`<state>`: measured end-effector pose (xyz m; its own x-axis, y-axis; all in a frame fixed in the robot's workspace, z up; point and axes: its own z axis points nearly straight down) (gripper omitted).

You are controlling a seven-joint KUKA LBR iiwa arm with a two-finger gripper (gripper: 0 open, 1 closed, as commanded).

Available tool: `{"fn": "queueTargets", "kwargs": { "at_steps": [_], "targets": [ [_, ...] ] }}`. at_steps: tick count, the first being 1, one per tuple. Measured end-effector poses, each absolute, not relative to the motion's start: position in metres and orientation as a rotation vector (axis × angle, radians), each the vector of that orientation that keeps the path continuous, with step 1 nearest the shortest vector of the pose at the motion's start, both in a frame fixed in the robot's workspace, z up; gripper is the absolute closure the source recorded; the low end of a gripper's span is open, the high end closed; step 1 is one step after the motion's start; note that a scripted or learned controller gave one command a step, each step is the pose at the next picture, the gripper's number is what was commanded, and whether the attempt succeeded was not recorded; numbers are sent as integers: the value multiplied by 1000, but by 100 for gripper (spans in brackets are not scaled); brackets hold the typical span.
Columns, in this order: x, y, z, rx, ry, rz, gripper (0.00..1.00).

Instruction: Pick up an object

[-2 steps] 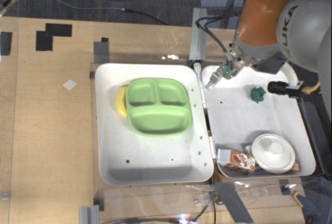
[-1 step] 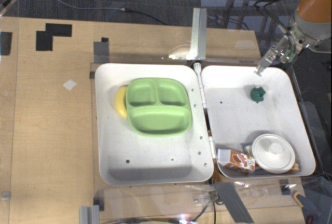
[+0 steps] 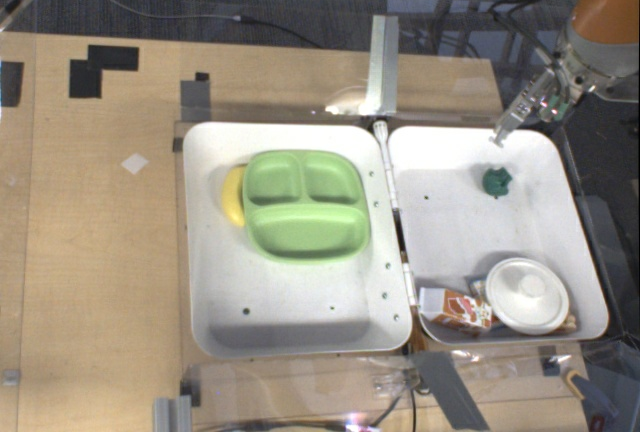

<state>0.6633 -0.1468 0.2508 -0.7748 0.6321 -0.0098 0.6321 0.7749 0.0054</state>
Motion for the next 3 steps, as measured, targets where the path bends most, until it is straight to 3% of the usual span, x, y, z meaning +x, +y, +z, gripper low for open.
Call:
{"fn": "queueTargets", "kwargs": {
  "at_steps": [1, 2, 3],
  "targets": [
    [628, -173, 164, 1301, 2852, 3, 0],
    [626, -189, 125, 757, 3043, 2, 0],
    [664, -200, 92, 1500, 2758, 3, 0]
  ]
}}
